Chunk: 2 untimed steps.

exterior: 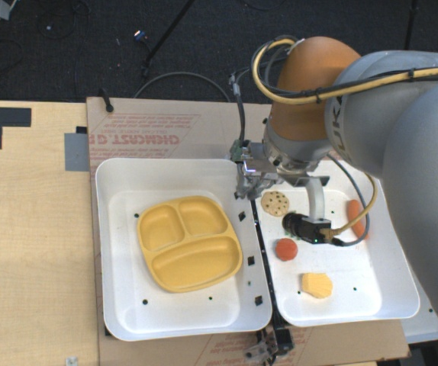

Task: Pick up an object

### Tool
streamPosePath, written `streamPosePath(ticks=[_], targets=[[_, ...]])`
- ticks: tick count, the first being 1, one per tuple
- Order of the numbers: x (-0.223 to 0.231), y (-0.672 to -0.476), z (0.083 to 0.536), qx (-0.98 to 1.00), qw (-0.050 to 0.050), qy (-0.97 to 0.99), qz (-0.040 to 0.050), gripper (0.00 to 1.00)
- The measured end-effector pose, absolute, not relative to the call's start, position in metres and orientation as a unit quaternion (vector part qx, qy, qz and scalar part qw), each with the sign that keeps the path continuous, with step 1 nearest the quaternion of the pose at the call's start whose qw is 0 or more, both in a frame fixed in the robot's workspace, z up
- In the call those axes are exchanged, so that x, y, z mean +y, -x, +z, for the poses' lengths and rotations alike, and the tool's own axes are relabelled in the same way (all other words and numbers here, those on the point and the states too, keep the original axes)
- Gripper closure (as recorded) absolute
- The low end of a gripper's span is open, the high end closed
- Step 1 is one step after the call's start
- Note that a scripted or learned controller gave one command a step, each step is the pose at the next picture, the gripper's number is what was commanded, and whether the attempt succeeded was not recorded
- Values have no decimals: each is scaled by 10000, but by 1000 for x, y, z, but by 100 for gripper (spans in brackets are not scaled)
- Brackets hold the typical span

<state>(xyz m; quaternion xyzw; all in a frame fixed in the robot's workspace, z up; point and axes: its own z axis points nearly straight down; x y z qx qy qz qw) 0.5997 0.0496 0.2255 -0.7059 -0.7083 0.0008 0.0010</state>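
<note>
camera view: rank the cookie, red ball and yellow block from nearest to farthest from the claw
1. cookie, just right of the claw
2. red ball, below the cookie in the view
3. yellow block, lowest in the view, right of the red ball

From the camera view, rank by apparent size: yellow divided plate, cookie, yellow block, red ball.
1. yellow divided plate, by far the largest.
2. cookie and yellow block: too alike to rank.
3. red ball, slightly smaller than either.
</note>
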Motion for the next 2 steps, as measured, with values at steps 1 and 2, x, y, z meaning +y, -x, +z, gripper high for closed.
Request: streamPosePath(ticks=[1,2], targets=[[107,-598,230,-7091,14,7051,6,100],[105,-598,230,-7081,11,7061,15,0]])
